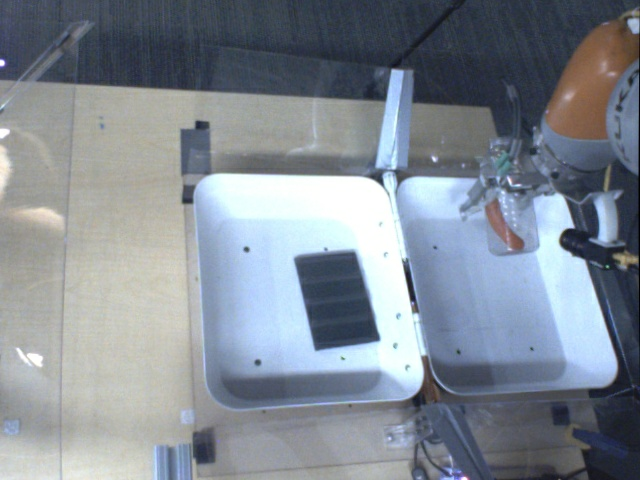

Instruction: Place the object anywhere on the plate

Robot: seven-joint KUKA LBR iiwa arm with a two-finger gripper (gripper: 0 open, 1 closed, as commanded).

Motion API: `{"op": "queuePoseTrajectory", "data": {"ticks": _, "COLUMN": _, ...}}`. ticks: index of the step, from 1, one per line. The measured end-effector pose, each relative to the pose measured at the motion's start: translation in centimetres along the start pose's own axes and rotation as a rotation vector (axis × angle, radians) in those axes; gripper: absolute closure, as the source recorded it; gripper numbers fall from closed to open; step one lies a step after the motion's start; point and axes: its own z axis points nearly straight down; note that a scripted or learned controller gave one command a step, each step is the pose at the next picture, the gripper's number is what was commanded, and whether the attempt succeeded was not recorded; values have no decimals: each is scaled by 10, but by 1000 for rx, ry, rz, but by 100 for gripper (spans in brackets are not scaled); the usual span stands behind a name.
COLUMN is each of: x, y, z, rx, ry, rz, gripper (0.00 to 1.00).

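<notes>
I see the gripper [508, 208] over the far part of the right bin [500, 338], its clear fingers [512, 230] pinching a small orange-red object [511, 236]. The dark ribbed plate [336, 299] lies flat in the middle of the left bin [240, 268], well apart from it.

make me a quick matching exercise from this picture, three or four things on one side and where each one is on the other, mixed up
Things:
1. dark ridged plate
2. gripper
3. orange object
4. metal divider post

Places:
A. just under the gripper, over the right bin's far end
B. flat on the left bin's floor
C. standing at the far edge where the two bins meet
D. above the right bin's far right corner

Pairs: 1-B, 2-D, 3-A, 4-C
</notes>
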Motion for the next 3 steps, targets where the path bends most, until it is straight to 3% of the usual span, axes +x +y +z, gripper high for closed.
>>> {"op": "queuePoseTrajectory", "data": {"ticks": 1, "x": 50, "y": -39, "z": -79, "rx": -2, "ry": 1, "rz": -66, "gripper": 100}}
{"op": "queuePoseTrajectory", "data": {"ticks": 2, "x": 129, "y": -66, "z": -102, "rx": -3, "ry": 1, "rz": -492, "gripper": 100}}
{"op": "queuePoseTrajectory", "data": {"ticks": 3, "x": 129, "y": -64, "z": -112, "rx": -9, "ry": -1, "rz": -493, "gripper": 100}}
